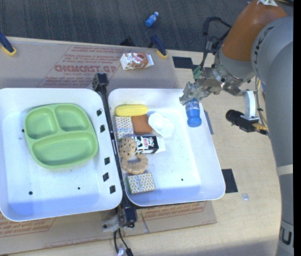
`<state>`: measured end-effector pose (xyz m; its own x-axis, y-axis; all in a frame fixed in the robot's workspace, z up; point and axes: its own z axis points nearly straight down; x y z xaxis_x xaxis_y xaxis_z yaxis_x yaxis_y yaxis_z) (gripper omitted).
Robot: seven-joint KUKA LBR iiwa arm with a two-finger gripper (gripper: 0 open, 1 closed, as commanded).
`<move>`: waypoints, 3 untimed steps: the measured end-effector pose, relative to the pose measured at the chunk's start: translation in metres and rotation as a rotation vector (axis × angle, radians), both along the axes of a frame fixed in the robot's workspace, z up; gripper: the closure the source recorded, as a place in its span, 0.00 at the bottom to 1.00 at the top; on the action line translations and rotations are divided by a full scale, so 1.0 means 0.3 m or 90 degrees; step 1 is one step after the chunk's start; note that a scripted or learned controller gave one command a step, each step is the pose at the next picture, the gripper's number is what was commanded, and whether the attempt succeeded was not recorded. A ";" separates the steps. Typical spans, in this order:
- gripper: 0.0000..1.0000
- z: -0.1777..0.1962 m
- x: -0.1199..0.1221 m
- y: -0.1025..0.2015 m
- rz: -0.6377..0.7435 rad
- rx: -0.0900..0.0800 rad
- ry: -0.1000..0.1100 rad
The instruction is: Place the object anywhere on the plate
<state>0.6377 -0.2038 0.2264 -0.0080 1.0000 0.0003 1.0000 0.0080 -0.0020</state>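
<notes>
Two white bins sit side by side on the counter (235, 159). In the left bin (11, 185) we see a green plate (60, 135) with three compartments, nothing on it. The right bin (193, 159) holds a cluster along its left side: a yellow corn cob (131, 110), a brown block (141, 124), a white cup (161, 125), a black-and-white carton (147, 144), a cookie (130, 154) and two patterned packets (140, 183).

Our hand (194, 97) hangs over the right bin's upper right corner, and a blue bottle (193, 114) shows just below it, upright, its top seemingly between the fingers; we take the hand as closed on the bottle. A small snack packet (136, 61) lies on the cardboard beyond the bins.
</notes>
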 end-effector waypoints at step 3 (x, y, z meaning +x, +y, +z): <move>1.00 -0.118 -0.060 0.572 0.000 0.000 0.001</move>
